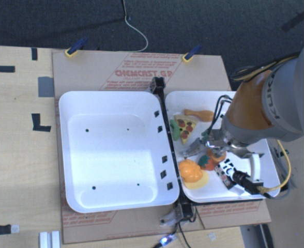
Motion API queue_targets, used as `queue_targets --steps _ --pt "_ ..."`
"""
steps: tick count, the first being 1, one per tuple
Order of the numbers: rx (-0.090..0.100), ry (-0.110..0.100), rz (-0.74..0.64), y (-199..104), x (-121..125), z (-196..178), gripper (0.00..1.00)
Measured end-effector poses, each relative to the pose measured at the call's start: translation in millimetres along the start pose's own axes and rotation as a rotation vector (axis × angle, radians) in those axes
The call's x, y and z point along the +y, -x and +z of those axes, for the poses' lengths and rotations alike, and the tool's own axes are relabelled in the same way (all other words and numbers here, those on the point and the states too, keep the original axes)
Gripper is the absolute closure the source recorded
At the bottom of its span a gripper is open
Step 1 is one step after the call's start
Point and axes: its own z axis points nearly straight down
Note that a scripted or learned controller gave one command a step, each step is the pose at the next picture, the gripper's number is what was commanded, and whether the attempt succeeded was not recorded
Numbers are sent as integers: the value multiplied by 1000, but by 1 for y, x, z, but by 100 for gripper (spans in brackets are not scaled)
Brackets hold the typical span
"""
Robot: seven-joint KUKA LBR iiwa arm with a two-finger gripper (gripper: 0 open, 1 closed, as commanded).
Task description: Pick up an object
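Evidently the gripper [211,150] is set low in the right bin [193,98], over a crowd of small toys. Whether it is open or closed cannot be told, since it is masked by the wrist, and nothing can be said to be held. The likeliest target is judged to be the red-and-green piece [210,163], which lies directly beneath the gripper.

Trouble is to be expected from the crowding. That piece is packed just beside a grey piece [193,148] and an orange toy [190,171], so two things could be caught at once, or one could be nudged aside and the grasp lost. The orange toy (rounded, and probably smooth) is likely to slip if pinched off-centre.

Two bins are counted on the counter: the right one and the left bin [110,154]. In the right bin six things are made out: one pizza slice [185,124], one tan piece [198,114], one green piece [176,134], one grey piece, one orange toy and one red-and-green piece. More may be hidden under the arm.
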Motion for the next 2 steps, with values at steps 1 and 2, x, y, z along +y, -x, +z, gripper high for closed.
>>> queue_targets --steps 1,2 --pt "-7 9 0 31 149 36 0" --pt "-3 13 -2 27 148 20 100"
